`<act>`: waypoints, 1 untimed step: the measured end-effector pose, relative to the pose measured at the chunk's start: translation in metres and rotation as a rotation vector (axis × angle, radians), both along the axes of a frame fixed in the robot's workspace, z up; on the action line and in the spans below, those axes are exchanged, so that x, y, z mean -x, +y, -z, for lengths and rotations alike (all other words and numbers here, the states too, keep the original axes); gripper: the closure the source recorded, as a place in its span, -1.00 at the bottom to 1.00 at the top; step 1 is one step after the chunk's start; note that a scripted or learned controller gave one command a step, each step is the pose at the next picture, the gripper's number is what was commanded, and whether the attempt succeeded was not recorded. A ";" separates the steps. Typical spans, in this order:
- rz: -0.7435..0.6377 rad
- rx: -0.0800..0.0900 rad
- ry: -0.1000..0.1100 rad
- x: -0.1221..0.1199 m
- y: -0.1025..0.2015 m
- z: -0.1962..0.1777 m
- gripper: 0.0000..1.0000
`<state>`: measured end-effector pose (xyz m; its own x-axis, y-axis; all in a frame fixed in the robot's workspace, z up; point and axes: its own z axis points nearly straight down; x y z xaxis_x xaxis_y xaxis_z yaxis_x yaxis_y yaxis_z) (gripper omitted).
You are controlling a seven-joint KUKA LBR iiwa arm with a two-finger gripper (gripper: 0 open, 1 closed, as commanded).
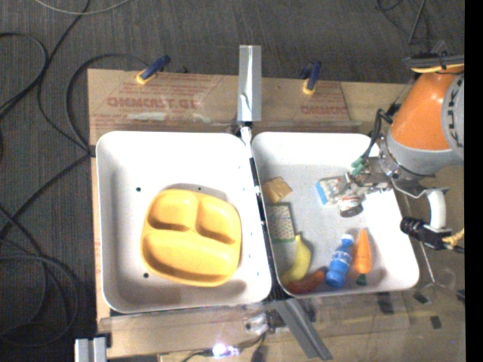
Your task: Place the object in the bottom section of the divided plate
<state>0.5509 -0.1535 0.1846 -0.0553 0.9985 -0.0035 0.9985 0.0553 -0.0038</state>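
A yellow divided plate lies in the left bin, with two small sections at the top and one wide section along the bottom. My gripper hangs low over the upper right part of the right bin, well apart from the plate. A small blue and white object sits right at the gripper's left side; whether it is held cannot be told. Lower in that bin lie a banana, a blue bottle, a carrot and a red item.
A tan block and a grey mesh piece lie by the right bin's left wall. A metal post stands behind the divide between the bins. Clamps hold the cardboard at the back.
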 end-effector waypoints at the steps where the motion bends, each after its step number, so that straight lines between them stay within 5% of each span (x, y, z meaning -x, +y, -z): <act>1: -0.335 -0.005 -0.001 -0.010 0.081 0.002 1.00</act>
<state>0.5607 -0.0728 0.1830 -0.3801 0.9250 0.0008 0.9250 0.3801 -0.0013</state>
